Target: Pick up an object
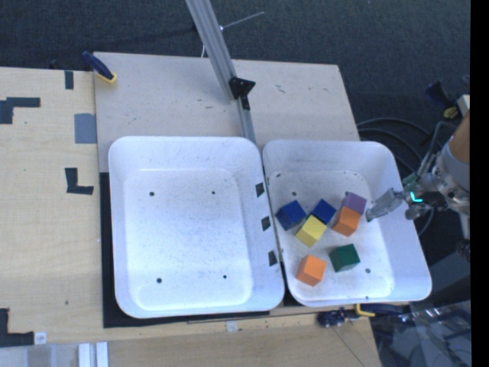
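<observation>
The left bin (187,228) sits on the bench (46,228) with its right rim touching the right bin (382,281). A slanted metal rail (214,40) runs down from the top edge of the view to the point where the two bins meet at their far corners.

All the blocks lie in the right bin, gathered around its middle. Nearest its left rim is a dark blue cube (290,214). Just right of it and a little nearer the front sits a yellow cube (311,230), touching or almost touching a second blue cube (324,211) behind it. Toward the front rim lies an orange cube (310,269), apart from the cluster, and just right of that a green cube (345,258). Further right, another orange cube (347,221) rests against a purple cube (354,202) behind it.

The gripper (380,204) reaches in over the right rim of the right bin, its grey tip just beside the purple cube and the orange cube next to it. Nothing is seen held in it; whether its jaws are apart or together cannot be told from this angle. The arm's wrist (439,182) hangs outside the right rim
</observation>
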Tool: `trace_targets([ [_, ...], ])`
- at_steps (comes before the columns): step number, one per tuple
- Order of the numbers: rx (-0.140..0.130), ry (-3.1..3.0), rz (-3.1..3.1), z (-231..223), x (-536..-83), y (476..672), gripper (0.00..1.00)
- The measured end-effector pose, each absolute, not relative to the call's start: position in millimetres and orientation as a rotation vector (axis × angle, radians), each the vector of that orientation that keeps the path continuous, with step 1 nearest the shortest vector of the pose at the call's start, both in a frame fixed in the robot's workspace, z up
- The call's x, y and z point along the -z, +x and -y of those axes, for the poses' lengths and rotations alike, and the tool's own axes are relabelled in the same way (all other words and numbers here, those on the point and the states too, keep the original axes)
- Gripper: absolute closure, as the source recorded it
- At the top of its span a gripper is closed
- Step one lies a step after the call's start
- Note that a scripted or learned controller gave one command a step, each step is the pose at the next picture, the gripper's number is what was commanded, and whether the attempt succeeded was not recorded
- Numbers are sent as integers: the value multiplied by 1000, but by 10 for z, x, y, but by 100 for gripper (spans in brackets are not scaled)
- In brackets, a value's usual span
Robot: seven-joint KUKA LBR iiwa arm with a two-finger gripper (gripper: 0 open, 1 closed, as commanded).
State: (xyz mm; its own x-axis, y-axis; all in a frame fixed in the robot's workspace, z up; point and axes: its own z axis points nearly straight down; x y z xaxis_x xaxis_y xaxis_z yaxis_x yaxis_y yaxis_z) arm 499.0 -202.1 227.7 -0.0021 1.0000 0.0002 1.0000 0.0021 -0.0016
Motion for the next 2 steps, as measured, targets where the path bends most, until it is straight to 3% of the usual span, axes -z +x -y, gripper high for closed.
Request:
trace_targets([
  [2, -6, -2216, 2218, 1966, -996, 4909, 0],
])
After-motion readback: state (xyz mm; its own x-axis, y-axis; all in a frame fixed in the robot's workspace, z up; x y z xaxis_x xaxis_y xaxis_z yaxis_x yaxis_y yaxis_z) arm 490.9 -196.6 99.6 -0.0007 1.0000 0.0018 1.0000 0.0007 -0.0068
